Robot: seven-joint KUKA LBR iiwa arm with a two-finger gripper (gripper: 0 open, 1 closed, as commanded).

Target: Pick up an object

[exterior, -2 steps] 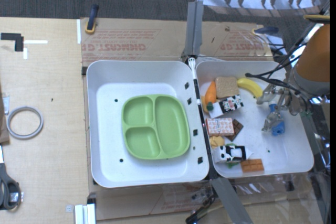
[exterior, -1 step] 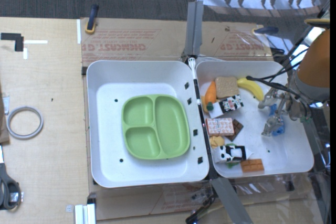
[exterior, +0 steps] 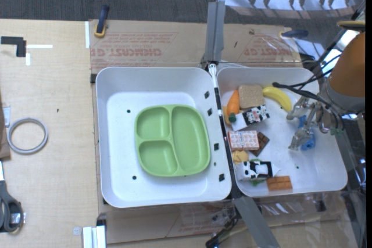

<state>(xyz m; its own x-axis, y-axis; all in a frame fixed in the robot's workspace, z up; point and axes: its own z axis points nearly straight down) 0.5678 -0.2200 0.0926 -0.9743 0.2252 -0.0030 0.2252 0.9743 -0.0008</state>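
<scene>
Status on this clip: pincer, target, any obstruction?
Pincer low in right bin, grip unclear. Blue item at its tip, not confirmed held. Banana and toy pile sit apart to its left.

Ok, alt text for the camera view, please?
The end effector hangs over the right bin, whose left side holds toy food, including a banana and a carrot. The left bin holds a green divided plate.

Arm [exterior: 351, 69] cut off by right edge; wrist blurs into cables. Gripper [exterior: 302, 139]: finger gap too small to tell, small blue thing [exterior: 308, 140] partly behind it. Scissors [exterior: 9, 215] cut by left edge. Carrot [exterior: 233, 103] partly under toast [exterior: 250, 96]. Cardboard print mirrored and unreadable.
</scene>
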